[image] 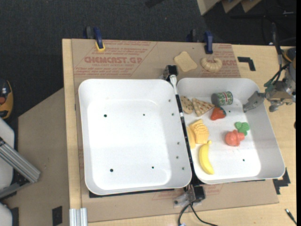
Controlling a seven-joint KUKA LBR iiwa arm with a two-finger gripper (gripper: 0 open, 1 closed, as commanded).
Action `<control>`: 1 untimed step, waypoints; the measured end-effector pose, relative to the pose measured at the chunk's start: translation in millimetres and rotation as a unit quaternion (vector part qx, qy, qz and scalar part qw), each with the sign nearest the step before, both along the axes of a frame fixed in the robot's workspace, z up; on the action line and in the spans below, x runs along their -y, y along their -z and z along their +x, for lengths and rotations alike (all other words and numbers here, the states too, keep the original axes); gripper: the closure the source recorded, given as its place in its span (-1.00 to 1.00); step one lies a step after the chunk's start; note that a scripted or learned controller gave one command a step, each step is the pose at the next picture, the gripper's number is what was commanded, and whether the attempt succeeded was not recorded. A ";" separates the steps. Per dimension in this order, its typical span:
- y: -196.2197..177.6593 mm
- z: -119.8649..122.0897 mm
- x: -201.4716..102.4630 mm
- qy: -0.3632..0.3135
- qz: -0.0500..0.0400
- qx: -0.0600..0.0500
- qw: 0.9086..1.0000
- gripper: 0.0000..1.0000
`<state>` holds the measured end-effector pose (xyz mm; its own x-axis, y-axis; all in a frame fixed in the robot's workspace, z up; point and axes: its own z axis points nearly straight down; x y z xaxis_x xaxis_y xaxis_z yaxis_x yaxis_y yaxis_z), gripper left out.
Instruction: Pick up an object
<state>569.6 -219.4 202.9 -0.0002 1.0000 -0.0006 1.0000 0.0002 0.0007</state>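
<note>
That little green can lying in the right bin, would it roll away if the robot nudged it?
Probably. The can lies on its side, so its round wall would likely roll on the smooth bin floor. It looks small, so probably light. The strawberry beside it might stop it.

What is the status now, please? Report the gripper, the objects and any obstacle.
Gripper at right bin's far right edge, holding nothing. Can, strawberry, tomato, banana lie untouched in right bin. Can nearest, path clear.

Grey metal gripper (256,100), dark cables, boxy grey wrist hardware
</note>
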 end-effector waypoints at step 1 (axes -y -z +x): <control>37.6 96.4 3.2 -0.002 -0.001 0.003 1.000 -1.00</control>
<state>666.0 -222.5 165.2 -0.0050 1.0000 -0.0023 1.0000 0.0050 0.0064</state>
